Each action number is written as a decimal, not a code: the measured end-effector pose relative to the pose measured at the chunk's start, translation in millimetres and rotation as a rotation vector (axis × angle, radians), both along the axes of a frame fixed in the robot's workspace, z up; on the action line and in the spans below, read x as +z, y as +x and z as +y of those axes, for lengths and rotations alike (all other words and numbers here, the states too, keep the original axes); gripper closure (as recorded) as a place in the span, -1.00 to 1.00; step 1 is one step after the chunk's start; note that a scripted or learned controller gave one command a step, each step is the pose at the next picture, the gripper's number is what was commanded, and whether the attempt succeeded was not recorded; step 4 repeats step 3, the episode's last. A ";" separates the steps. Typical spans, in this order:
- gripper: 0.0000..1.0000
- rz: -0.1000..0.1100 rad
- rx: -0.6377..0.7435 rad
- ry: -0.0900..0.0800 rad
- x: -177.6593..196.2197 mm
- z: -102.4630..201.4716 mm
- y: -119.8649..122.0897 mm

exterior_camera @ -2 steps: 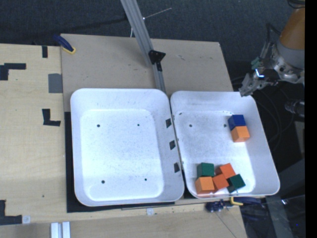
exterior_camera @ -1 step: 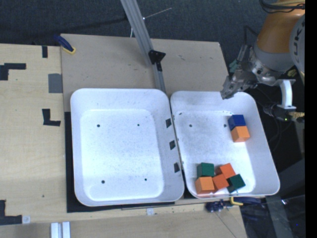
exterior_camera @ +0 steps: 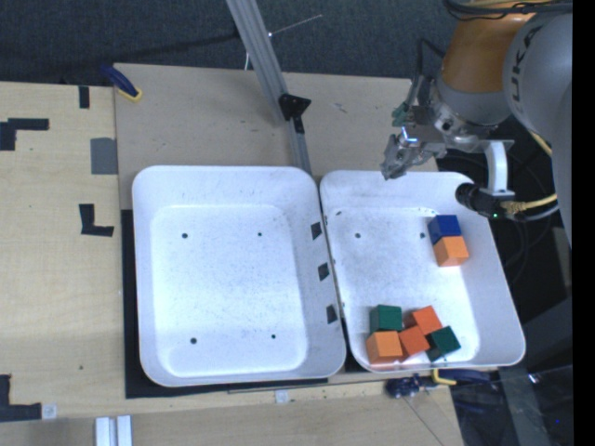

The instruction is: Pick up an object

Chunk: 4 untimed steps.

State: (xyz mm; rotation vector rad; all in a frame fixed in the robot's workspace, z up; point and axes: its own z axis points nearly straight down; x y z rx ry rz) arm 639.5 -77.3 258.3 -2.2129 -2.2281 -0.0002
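White plastic is making up both bins, and all the blocks are sitting in the right bin (exterior_camera: 483, 277), which puts them within easy reach of the arm coming in from that side. A blue block (exterior_camera: 444, 226) is touching an orange block (exterior_camera: 451, 250) near the bin's right wall, well apart from a cluster at the near edge: a green block (exterior_camera: 386, 318), two more orange ones and a dark green one, packed close and partly overlapping. The left bin (exterior_camera: 149, 249) is holding no blocks. The gripper (exterior_camera: 400, 163) is hanging over the far rim of the right bin, above the blocks and touching none; whether it is spread or pressed together I cannot tell, and nothing is showing in its grasp
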 end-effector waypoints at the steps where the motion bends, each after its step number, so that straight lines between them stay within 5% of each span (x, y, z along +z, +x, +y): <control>1: 1.00 -0.001 0.000 0.000 5.1 55.9 2.2; 3: 1.00 0.000 0.000 0.000 6.9 170.6 4.7; 4: 1.00 0.000 0.000 0.000 6.9 170.6 4.7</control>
